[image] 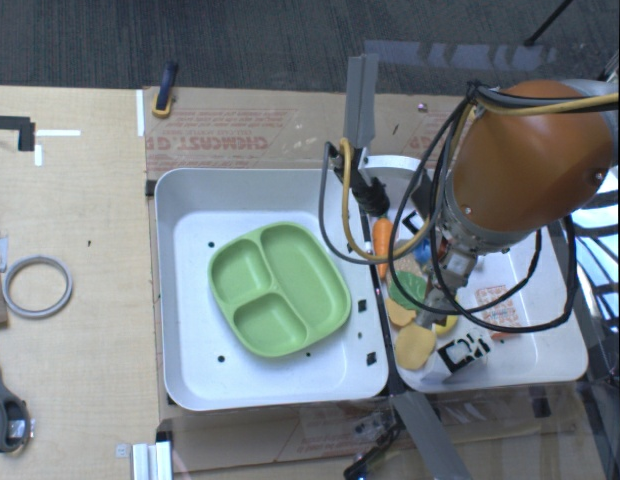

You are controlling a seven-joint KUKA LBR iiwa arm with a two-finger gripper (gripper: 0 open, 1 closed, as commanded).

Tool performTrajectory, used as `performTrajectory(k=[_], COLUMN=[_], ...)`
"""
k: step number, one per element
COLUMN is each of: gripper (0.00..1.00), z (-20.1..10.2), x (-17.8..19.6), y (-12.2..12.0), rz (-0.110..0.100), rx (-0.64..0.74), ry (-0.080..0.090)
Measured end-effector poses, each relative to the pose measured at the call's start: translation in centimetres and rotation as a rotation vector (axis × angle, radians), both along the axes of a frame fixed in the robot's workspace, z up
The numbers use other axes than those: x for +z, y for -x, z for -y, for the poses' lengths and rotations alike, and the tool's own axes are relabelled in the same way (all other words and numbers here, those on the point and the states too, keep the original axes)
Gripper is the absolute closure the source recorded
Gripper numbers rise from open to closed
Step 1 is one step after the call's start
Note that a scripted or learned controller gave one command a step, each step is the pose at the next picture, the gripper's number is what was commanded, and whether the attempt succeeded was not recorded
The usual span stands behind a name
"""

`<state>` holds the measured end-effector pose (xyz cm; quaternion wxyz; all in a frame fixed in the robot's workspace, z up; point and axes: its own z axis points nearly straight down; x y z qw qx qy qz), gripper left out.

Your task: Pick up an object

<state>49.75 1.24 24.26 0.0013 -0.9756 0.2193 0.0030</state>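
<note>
Pale wood bench [70,388] carries two shallow white bins side by side, with dark carpet beyond the far edge. On the bare wood at the left lies a grey ring [35,286].

In the left bin [175,298] sits a green divided plate [280,290], lying flat, three compartments up; its long axis runs on a diagonal from upper left to lower right.

In the right bin [535,353] a small heap of things is crowded against the wall shared with the left bin. An orange carrot [383,243] lies with its long axis nearly up and down in the view, its lower end lost among the others. Below it are a green piece [410,288] and a pale yellow lump [415,346], whose shapes are hard to read.

The arm [530,153], with its broad orange band, hangs over this bin and hides much of it. Black and yellow cables loop across the heap. The gripper is down among them, but whether it is wide or closed I cannot tell
</note>
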Motion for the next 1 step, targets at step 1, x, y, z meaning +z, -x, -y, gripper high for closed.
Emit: performTrajectory(k=[1], gripper=[1.00], z=[-7.36], x=[-2.30], y=[0.43], rz=[-0.001], rx=[0.239], ry=[-0.001])
